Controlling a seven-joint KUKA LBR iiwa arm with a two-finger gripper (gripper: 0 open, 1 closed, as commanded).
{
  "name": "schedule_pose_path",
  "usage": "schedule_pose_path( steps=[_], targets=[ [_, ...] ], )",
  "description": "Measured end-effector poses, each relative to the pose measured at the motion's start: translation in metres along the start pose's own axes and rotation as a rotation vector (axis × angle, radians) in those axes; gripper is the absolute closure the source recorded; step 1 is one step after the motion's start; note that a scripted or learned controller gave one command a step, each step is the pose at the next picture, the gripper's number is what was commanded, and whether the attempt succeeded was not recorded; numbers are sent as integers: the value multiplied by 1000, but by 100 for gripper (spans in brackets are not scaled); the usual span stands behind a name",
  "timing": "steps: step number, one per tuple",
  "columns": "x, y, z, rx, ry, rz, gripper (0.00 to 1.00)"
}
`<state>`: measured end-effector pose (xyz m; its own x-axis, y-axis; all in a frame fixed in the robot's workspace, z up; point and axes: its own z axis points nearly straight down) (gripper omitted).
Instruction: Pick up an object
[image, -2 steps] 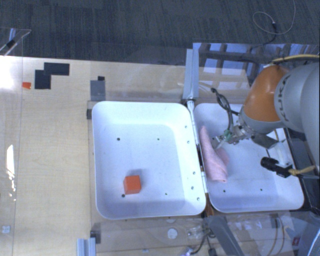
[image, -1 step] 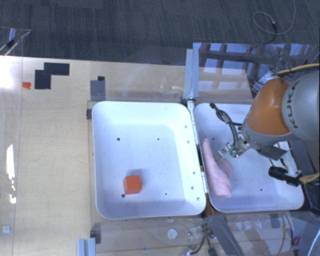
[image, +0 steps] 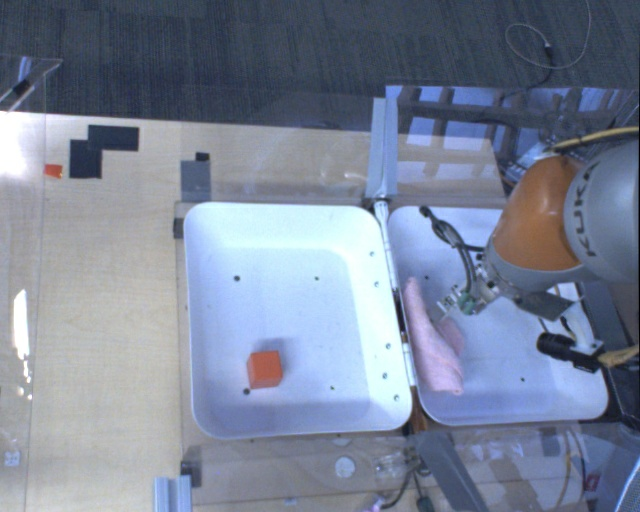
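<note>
An orange cube lies in the left bin, toward its front left. A long pink soft object rests along the left wall of the right bin. My gripper hangs over the right bin, just right of the pink object's upper half and very near it. The grey arm with its orange band hides the bin's back right part. Nothing visible sits in the gripper.
A metal divider separates the two bins. Cables trail from the wrist over the right bin. A black connector sticks out at the right bin's edge. Black tape marks lie on the wooden bench at far left.
</note>
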<state>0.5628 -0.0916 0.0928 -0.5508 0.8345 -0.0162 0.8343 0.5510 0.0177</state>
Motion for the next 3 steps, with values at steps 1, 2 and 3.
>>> schedule_pose_path(
  steps=[1, 2, 3],
  targets=[
    [0, 0, 0, 0, 0, 0, 0],
    [-24, 41, 2, 5, 4, -12, 0],
    [-24, 41, 2, 5, 4, -12, 0]
  ],
)
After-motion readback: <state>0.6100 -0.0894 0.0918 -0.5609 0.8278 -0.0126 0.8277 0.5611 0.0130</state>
